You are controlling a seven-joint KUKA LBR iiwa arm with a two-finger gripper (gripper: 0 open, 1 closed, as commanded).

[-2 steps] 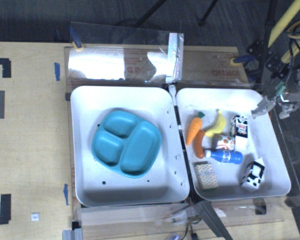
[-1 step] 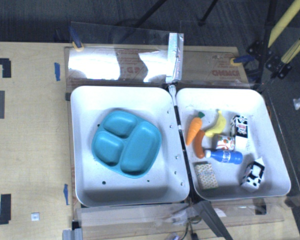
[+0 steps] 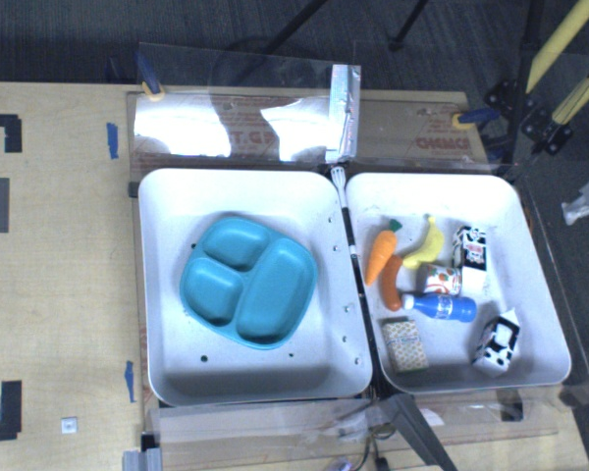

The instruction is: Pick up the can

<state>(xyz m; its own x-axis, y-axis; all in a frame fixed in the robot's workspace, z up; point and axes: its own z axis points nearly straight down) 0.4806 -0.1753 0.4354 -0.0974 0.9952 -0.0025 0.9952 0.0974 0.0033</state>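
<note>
Fingers: whether they are open or closed, and whether they have hold of anything, cannot be told from this camera view.

On the counter [image 3: 49, 263] two shallow white bins sit side by side, their inner rims touching. The left bin [image 3: 162, 351] holds a blue divided plate [image 3: 247, 281] lying flat near its middle.

The right bin [image 3: 542, 273] holds a cluster of small things. The can [image 3: 440, 283], red and white, sits near the middle of this bin, apparently on its side. It is just above a blue bottle [image 3: 444, 308] with a white cap end, which lies flat and appears to touch the can. A carrot [image 3: 381, 253] lies to the can's left, tilted, with a second orange piece [image 3: 393, 287] beside it. A yellow banana [image 3: 427, 244] lies just above the can. A black-and-white carton [image 3: 471, 251] stands to the can's upper right, and another black-and-white carton [image 3: 498, 342] sits apart toward the bin's lower right corner. A speckled tan pad [image 3: 404, 345] lies below the bottle.
</note>
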